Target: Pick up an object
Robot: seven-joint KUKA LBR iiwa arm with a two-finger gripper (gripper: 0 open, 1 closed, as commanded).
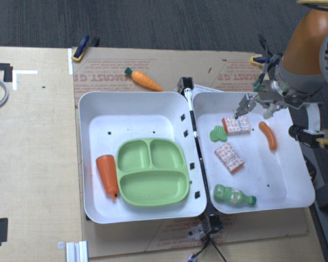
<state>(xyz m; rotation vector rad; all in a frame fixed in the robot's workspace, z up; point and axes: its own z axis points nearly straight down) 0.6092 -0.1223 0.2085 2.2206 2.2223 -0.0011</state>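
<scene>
I see the end effector (258,105), fingers spread and holding nothing, just up-right of the red-and-white packet (236,125) lying roughly crosswise.

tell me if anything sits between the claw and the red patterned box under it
Nothing visible does. The claw hangs over the right bin's far side, just above the box. The sausage lies to the box's right and the green piece to its left, both aside.

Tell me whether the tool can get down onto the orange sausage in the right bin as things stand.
Probably yes. The long orange toy sausage lies flat on the floor of the shallow white right bin, apart from the other items, with nothing over it. The tool hangs just above and beside it.
</scene>
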